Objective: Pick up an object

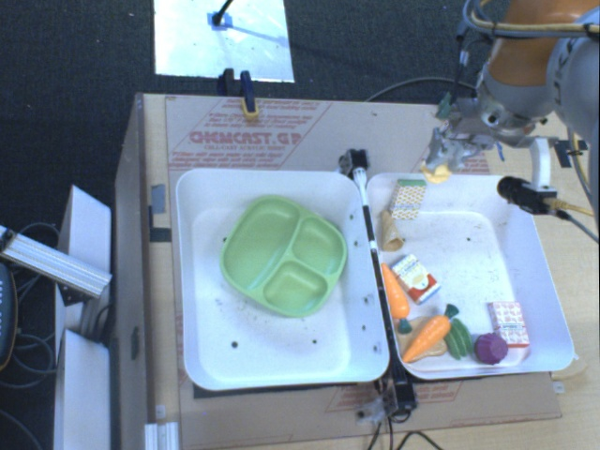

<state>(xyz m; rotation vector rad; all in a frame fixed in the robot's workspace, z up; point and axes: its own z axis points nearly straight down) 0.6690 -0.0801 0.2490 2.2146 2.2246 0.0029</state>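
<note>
While a small yellow object is seen pinched in the closed gripper, it should be raised steadily above the right bin.

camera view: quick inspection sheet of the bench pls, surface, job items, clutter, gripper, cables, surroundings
surface: two white bins, left bin, right bin.
job's things: toy food and small cartons in right bin, including carrot, purple piece, green carton.
clutter: green divided plate in left bin.
grippers: gripper above right bin's far edge, a small yellow thing at its tip.
cables: black cable behind bins.
surroundings: dark floor, white sheet.
</note>
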